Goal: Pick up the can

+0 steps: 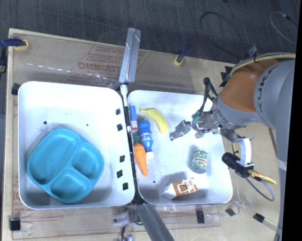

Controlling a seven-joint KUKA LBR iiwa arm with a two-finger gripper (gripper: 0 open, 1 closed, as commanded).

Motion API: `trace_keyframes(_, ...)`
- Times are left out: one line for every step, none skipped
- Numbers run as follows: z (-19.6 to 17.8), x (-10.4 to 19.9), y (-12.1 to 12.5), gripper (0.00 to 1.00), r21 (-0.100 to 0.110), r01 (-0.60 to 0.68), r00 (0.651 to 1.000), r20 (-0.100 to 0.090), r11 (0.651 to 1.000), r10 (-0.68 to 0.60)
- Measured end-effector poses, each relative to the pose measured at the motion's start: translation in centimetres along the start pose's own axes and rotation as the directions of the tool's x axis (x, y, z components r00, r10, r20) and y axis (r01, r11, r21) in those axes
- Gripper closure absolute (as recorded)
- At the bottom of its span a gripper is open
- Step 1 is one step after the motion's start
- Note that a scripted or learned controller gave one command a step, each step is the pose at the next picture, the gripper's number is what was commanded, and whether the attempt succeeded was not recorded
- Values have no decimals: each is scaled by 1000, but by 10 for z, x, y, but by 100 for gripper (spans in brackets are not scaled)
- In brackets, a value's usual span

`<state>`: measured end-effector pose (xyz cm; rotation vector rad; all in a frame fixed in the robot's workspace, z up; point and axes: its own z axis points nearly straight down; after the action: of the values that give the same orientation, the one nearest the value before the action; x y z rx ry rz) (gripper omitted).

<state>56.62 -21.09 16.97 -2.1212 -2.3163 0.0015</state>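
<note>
The can point(200, 161), small with a green and white label, stands upright in the right bin point(165, 100) near its right wall. My gripper point(179, 131) hangs over the middle of that bin, up and to the left of the can and apart from it. Its fingers stand open with nothing between them.
A yellow banana point(157, 118), a blue bottle point(145, 134) and an orange carrot point(140, 158) lie along the right bin's left side. An orange and white carton point(184, 188) sits near its front edge. The left bin point(64, 97) holds a blue divided plate point(65, 164).
</note>
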Motion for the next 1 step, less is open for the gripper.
trace_keyframes(-85,5,-59,0,-1,-8,1000,0,1000,8)
